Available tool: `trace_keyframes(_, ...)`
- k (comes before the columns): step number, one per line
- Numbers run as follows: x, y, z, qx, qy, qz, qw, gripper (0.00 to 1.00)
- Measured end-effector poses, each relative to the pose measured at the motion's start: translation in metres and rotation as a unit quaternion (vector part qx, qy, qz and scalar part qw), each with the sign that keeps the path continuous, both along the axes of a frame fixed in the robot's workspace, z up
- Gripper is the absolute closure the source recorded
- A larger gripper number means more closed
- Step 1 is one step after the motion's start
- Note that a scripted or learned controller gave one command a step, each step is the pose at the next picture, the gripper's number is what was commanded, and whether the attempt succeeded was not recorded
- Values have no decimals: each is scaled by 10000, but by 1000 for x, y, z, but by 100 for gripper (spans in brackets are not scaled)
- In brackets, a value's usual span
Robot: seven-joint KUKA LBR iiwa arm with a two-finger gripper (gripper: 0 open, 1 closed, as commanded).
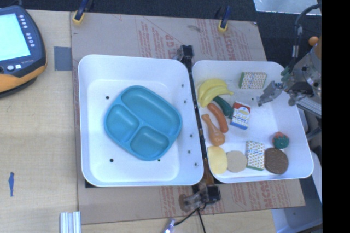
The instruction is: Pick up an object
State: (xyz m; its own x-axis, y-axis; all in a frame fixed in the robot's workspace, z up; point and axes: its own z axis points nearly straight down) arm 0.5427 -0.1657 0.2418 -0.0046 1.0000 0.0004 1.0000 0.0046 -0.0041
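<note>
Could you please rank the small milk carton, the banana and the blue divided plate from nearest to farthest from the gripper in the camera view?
From the gripper, at the right bin's upper right:
1. Small milk carton, mid right bin.
2. Banana, that bin's left side.
3. Blue divided plate, left bin.

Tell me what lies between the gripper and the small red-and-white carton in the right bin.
Bare white bin floor, in the camera view; the gripper hangs up-right of the carton, apart from it.

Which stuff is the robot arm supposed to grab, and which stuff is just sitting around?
For the job (any could be picked):
gripper
bananas
carrot
small carton
brown patty

Just lying about:
blue divided plate
handheld screen
blue clamps
</note>
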Motion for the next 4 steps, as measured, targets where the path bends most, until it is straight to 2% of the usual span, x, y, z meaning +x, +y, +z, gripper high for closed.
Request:
trace_keyframes(1,39,33,-84,-4,13,9,10000,0)
trace_keyframes(2,111,8,-151,2,9,2,10000,0)
trace_keyframes(3,39,6,-150,-7,6,6,10000,0)
trace_keyframes(4,39,5,-140,-12,17,21,10000,100)
